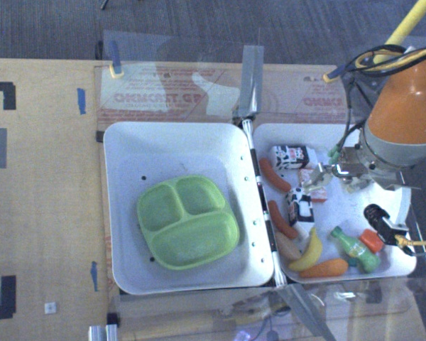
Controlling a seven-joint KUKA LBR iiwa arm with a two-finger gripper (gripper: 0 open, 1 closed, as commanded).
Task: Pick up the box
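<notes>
Inspection found two shallow white bins side by side on the desk (42,190). Left bin (128,148) held a green divided plate (188,221), lying flat near its middle and well apart from the work. Right bin (405,261) carried the clutter: a small black-and-white box (290,155) near the far wall, a second small carton (300,206) of similar print nearer the centre, two sausages (273,175) along the dividing wall, a banana (309,253) and a carrot (325,268) at the near edge, and a green bottle (355,248) with an orange piece just beside it. Arm entered from the right, its orange band over the far right corner of that bin, and the pincer (319,177) sat low between the two printed cartons, near both. Whether the pincer was released or clenched could not be told at this resolution, and nothing was plainly seen between its tips. Task object, the box, lay inside the right bin, resting on the bin floor, not lifted. Which of the two cartons was the target could not be settled from position alone. Judgement: the pick was not yet made. Crowding beside the sausages left little room for a clean approach, so a neighbouring item could be nudged or caught.
</notes>
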